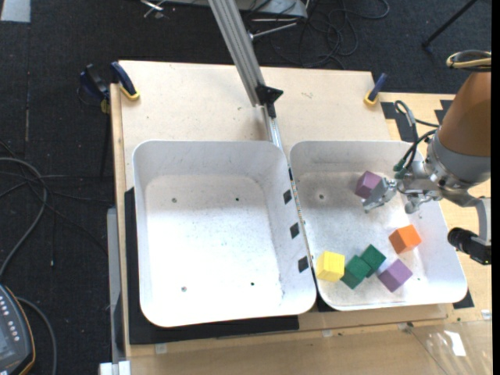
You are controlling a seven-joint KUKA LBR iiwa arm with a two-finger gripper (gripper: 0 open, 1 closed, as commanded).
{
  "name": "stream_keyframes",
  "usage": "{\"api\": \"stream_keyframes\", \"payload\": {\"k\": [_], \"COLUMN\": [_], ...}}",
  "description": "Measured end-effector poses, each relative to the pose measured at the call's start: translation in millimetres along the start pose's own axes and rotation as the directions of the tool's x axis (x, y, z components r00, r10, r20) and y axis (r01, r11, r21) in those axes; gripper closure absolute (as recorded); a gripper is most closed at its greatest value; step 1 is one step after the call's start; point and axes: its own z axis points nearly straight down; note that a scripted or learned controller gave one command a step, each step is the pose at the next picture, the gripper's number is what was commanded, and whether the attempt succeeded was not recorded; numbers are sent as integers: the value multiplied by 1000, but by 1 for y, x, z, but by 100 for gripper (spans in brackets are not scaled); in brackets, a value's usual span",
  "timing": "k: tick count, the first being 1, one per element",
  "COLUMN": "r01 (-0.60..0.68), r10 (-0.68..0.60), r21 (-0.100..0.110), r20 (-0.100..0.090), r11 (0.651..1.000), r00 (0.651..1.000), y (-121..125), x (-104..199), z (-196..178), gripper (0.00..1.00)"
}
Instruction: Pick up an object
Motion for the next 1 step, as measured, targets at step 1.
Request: {"api": "stream_keyframes", "payload": {"k": [1], "r01": [3], "r10": [-3], "r21": [-2], "r20": [3], "r11": [1000], "r00": [1000], "y": [86], "x": [-43], "z": [56], "gripper": [0]}}
